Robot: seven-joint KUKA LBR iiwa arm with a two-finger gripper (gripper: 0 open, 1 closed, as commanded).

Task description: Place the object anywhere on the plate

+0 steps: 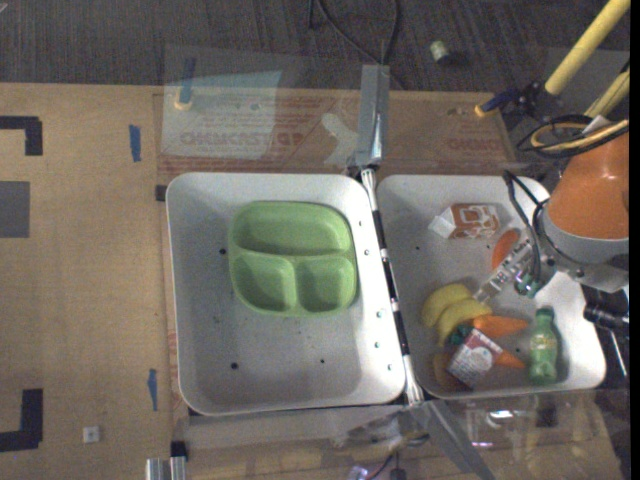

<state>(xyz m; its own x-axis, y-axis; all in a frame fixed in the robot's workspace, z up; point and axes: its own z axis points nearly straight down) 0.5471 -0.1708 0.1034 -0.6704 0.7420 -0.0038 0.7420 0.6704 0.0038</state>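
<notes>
The green three-compartment plastic plate (293, 258) sits in the left white bin (200, 368), well left of the end effector (512, 273), which hovers over the right bin's toy food, its opening impossible to judge.

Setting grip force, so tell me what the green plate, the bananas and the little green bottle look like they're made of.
Green plate: probably moulded plastic, matte, uniform colour with rounded compartment ridges.
Bananas: likely plastic toy fruit, smooth, evenly yellow, no blemishes.
Green bottle: looks like glossy plastic, though too small to be sure.
</notes>
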